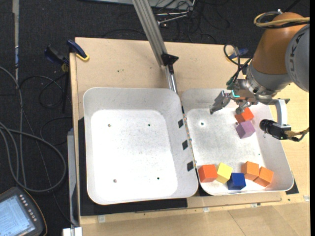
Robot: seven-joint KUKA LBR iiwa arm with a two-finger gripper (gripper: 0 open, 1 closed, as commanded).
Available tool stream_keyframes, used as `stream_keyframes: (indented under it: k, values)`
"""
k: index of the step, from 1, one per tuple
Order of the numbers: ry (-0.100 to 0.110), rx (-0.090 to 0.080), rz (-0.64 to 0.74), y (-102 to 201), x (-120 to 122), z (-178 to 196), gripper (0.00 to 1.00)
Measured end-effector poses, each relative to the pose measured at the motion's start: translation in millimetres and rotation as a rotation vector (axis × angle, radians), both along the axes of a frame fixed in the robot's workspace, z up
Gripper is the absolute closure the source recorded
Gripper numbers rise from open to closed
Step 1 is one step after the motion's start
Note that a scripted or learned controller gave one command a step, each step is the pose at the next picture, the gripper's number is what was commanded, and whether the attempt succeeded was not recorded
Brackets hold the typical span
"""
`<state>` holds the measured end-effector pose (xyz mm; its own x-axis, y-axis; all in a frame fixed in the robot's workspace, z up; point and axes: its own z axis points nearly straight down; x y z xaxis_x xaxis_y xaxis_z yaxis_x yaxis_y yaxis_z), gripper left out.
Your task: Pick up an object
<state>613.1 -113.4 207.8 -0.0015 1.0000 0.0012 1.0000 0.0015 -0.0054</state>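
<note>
Over the right bin [275,156], near its far edge, the gripper [227,101] hangs from the grey and orange arm [275,48]. I cannot tell whether the jaws are spread or pressed together, since the wrist hardware hides them. No object shows between them. Just beside the gripper sit an orange block [244,115] and a purple block [245,129], touching or nearly so. Along the near wall lie another orange block [207,172], a yellow block [224,172], a blue block [236,181] and two more orange ones [258,172] (packed close together). The left bin [91,132] rests alongside on the tabletop [123,63]. By my reading nothing is lifted yet: the grasp and the raise remain.
</note>
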Motion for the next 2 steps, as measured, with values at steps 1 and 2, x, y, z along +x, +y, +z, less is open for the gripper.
stream_keyframes:
  k: [1,2]
  values:
    - [-0.004,-0.001,-0.001,-0.3,0.6,2.4,0.00]
    - [0.000,-0.001,-0.002,1.2,-2.8,-41.0,0.00]
